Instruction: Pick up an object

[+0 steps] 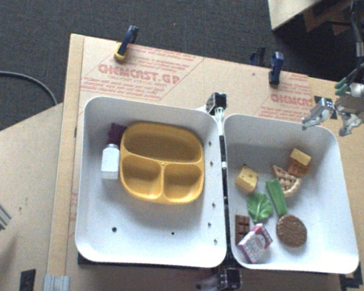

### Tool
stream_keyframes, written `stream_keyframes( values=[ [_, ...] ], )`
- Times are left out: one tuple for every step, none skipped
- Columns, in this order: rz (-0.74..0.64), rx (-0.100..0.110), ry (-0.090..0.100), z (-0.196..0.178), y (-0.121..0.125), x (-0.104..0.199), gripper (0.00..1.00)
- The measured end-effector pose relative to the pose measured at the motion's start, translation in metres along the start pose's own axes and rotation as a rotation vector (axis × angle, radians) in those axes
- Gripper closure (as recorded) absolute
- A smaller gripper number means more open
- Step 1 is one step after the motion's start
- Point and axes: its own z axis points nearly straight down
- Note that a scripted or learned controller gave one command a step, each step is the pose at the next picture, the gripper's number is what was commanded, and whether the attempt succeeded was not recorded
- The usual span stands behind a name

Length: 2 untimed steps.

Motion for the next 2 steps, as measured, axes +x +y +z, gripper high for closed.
stream_keyframes(
  values=[
    [-0.003,-0.015,-0.003,-0.01,0.002,0.0,0.0],
    [-0.005,-0.01,-0.002,0.053,0.007,0.002,0.0]
  ],
)
